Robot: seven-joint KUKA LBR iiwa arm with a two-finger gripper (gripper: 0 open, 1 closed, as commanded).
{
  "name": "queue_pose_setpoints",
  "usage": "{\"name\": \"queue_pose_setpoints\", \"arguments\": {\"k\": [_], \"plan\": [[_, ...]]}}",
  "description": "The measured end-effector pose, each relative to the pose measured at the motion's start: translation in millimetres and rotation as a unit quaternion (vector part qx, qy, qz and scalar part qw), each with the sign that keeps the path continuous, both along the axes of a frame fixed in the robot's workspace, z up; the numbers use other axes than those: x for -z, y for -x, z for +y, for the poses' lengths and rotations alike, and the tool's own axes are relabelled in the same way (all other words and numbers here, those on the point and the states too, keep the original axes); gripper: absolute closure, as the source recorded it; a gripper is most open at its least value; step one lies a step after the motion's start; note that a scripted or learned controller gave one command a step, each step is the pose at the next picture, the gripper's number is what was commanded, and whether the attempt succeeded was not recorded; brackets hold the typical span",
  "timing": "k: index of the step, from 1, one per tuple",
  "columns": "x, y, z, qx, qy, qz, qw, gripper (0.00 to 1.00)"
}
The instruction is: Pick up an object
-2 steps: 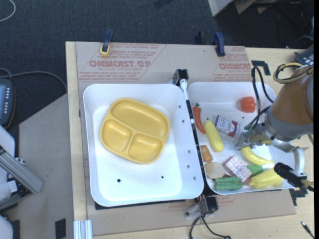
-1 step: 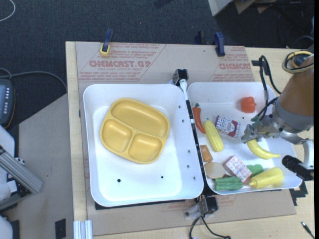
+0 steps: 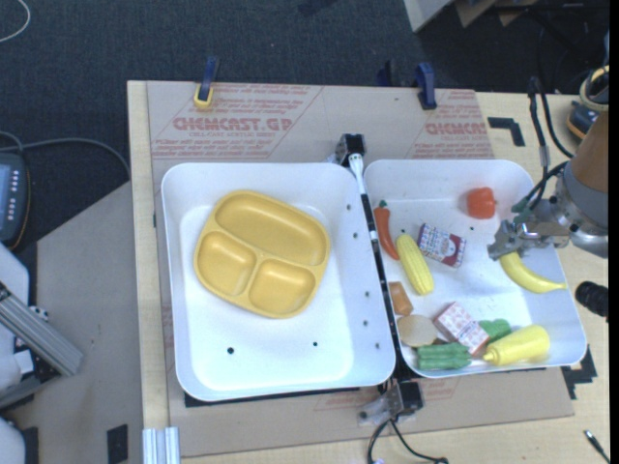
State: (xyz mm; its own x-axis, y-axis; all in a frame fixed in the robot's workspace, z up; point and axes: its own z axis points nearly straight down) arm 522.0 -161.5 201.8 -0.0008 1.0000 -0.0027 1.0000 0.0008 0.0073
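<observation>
The right bin [image 3: 455, 175] holds several toy foods. A yellow banana [image 3: 531, 273] lies near its right wall. My gripper [image 3: 513, 241] hangs over the banana's upper left end, at the bin's right side; whether it touches the banana is unclear. A red tomato [image 3: 481, 202] sits just up and left of the gripper. A red and white carton [image 3: 441, 245] and a yellow corn cob [image 3: 415, 264] lie further left. Against the left wall rests a red chili [image 3: 386, 232].
Along the right bin's front lie a pink box [image 3: 460, 326], a green vegetable [image 3: 443, 358], a yellow bottle [image 3: 517, 346] and a tan slice [image 3: 418, 331]. The left bin [image 3: 193, 336] holds a yellow divided plate [image 3: 261, 252]. Clamps sit at the bench's back edge.
</observation>
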Motion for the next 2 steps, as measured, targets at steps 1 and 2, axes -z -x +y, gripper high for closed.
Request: {"name": "queue_pose_setpoints", "arguments": {"k": [1,2], "plan": [[-25,-1,0,0.0,-0.0002,0.001,1.0,1.0],[-32,-28,40,-0.002,-0.0009,0.002,1.0,1.0]]}}
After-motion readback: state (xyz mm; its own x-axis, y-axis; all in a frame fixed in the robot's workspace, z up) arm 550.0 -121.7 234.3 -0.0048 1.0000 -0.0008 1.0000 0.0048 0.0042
